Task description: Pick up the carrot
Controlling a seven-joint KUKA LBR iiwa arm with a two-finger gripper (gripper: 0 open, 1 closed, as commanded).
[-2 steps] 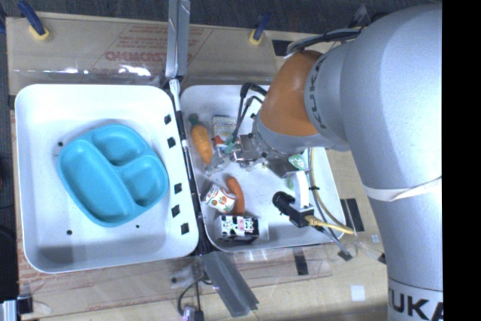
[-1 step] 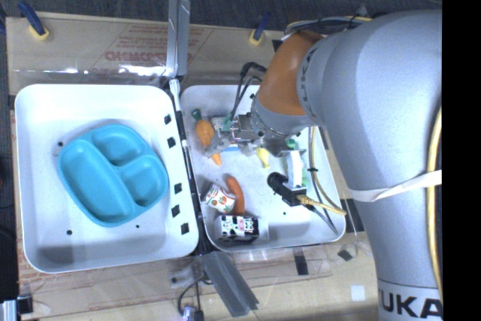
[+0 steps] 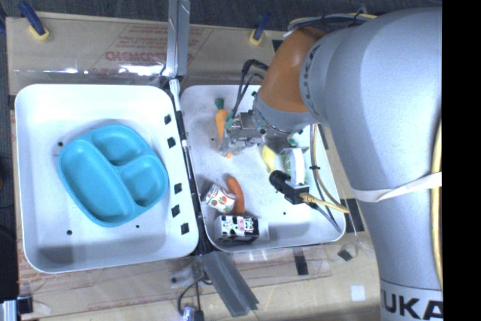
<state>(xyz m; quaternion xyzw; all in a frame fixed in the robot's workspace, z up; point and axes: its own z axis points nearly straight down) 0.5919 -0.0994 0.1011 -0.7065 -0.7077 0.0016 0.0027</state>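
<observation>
While the arm (image 3: pixel 376 109) reached in from the right, its gripper (image 3: pixel 239 133) hung low over the right bin (image 3: pixel 327 231), just beside the carrot (image 3: pixel 221 122), which lay near that bin's upper left; whether it held anything could not be told. A sausage (image 3: pixel 237 194) lay lower down. The left bin (image 3: pixel 37 184) held a blue divided plate (image 3: pixel 113 173).

The right bin (image 3: pixel 197 162) is crowded: the tool (image 3: pixel 239 133) sits just beside the carrot (image 3: pixel 221 122), with a sausage (image 3: pixel 237 194) and a black-and-white carton (image 3: pixel 238 227) toward the lower edge. The left bin (image 3: pixel 30 162) has bare floor around a blue divided plate (image 3: pixel 113 173).
</observation>
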